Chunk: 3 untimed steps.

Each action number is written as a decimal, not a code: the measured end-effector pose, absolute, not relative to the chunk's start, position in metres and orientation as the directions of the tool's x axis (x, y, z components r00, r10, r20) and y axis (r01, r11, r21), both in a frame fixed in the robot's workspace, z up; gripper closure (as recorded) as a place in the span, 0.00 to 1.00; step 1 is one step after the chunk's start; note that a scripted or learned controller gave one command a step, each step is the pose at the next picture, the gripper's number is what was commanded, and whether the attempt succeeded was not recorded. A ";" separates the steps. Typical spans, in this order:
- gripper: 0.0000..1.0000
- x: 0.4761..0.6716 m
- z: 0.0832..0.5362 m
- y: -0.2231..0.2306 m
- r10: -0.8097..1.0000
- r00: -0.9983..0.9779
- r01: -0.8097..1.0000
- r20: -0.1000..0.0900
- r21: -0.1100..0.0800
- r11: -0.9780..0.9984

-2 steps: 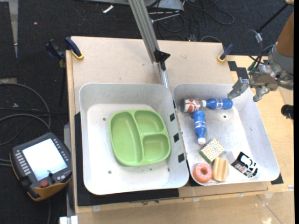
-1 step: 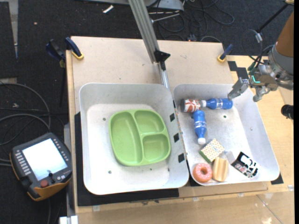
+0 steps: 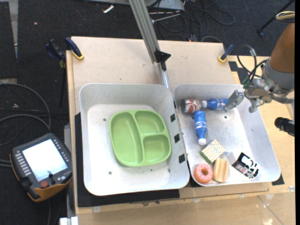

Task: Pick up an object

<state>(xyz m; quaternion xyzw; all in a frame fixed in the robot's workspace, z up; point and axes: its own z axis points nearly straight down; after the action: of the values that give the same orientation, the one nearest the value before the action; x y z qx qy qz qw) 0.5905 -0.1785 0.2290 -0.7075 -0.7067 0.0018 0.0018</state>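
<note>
Claw [image 3: 243, 102] spread, holding nothing, hovering over right bin [image 3: 262, 130]; nearest bottle [image 3: 212, 104] just to its left (long axis pointing at claw).

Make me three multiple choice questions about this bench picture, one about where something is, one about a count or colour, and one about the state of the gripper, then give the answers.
1. Where does the green divided plate lie?
A. In the left bin
B. In the right bin
C. On the bench outside the bins

2. How many compartments does the plate have?
A. Two
B. Three
C. Five

3. What is the gripper doing?
A. Holding the pink donut
B. Holding the plate
C. Hanging open with nothing between its fingers

Answers:
1. A, the plate sits in the left bin.
2. B, two ridges split it into three sections.
3. C, its fingers stand apart over the right bin's upper edge, and the pink donut lies at the lower rim.
</note>
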 end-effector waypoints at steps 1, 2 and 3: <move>0.00 0.597 0.170 -0.182 1.000 0.000 1.000 0.001 -0.006 0.000; 0.00 0.594 0.124 -0.175 1.000 0.000 1.000 0.001 -0.005 0.000; 1.00 0.596 0.138 -0.176 1.000 0.000 1.000 -0.001 0.002 0.000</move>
<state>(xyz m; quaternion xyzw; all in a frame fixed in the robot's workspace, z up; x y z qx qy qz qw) 0.5956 -0.1757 0.1375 -0.7070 -0.7072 -0.0002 -0.0009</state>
